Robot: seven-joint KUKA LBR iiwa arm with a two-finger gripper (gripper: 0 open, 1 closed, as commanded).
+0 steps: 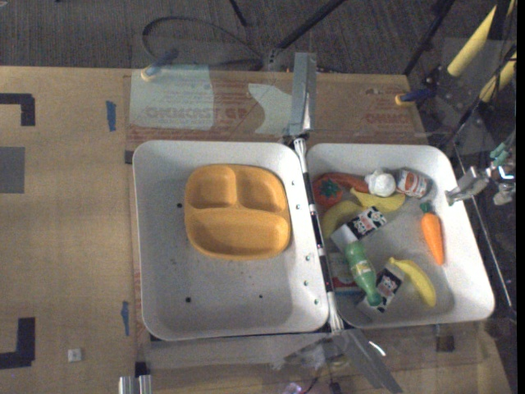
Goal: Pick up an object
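The right bin (467,294) holds several toy foods. An orange carrot (432,236) lies near its right wall, with a yellow banana (418,279) just below it. A green bottle (361,271) lies against the left wall between two black-and-white cartons, one above (367,222) and one below (387,286). A red item with a green top (330,189), a white round piece (380,182) and a small jar (413,183) crowd the far side. An orange divided plate (238,212) sits in the left bin (164,286).
A metal divider (316,245) runs between the two bins. A silver clamp-like piece (469,185) juts over the right bin's right rim. Stand legs and cables lie on the floor beyond the bench. Blue tape marks (111,115) dot the bench.
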